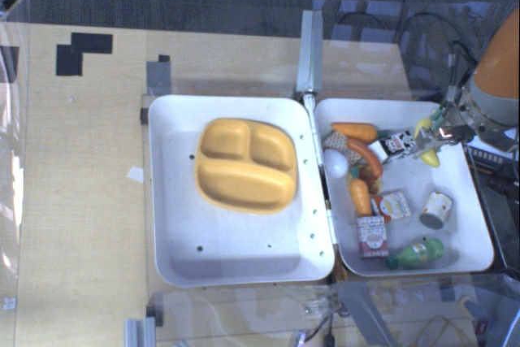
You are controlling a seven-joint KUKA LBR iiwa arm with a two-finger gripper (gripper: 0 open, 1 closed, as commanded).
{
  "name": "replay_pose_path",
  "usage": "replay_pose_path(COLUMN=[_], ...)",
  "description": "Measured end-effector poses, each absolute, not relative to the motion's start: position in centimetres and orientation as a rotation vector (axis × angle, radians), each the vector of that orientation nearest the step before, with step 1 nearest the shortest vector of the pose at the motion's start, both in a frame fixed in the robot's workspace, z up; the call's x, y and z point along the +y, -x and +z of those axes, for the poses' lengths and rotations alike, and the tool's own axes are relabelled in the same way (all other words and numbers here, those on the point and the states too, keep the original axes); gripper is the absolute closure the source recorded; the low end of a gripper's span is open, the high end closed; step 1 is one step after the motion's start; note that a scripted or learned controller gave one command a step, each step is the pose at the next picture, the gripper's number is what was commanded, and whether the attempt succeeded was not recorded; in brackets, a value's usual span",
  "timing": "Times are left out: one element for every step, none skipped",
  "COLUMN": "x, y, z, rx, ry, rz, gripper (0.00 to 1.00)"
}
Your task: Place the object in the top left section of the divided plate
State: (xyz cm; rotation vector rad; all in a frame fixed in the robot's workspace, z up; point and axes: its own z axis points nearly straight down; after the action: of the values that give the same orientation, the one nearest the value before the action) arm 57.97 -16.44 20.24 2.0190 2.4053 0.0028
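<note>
A yellow divided plate point(246, 165) lies in the left bin point(175, 199); its top left section point(227, 138) holds nothing. My gripper point(428, 139) hangs low over the upper right part of the right bin point(479, 244), far right of the plate. A small yellow object point(430, 157) sits right at the gripper's tip, partly hidden by it. Whether it is gripped I cannot make out. The grey arm with its orange band point(497, 73) enters from the right edge.
The right bin also holds an orange carrot-like piece point(354, 130), a red sausage point(367, 156), a white egg point(335, 165), a second orange piece point(359, 195), a small carton point(396, 205), a red box point(371, 236), a white can point(436, 209) and a green bottle point(416, 253). A metal divider point(309, 61) separates the bins.
</note>
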Motion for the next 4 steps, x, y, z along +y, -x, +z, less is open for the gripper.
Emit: replay_pose_path(x=[-10.3,2.5,7.8,12.3], y=[-57.2,-58.1,-54.9,-58.6], z=[21.9,20.3,19.0,21.0], rx=[2.435,2.377,2.425,2.492], ry=[-1.984,-2.056,-2.000,-1.914], rz=[0.001,0.000,-0.002,0.000], gripper=[1.00,1.00,1.00,1.00])
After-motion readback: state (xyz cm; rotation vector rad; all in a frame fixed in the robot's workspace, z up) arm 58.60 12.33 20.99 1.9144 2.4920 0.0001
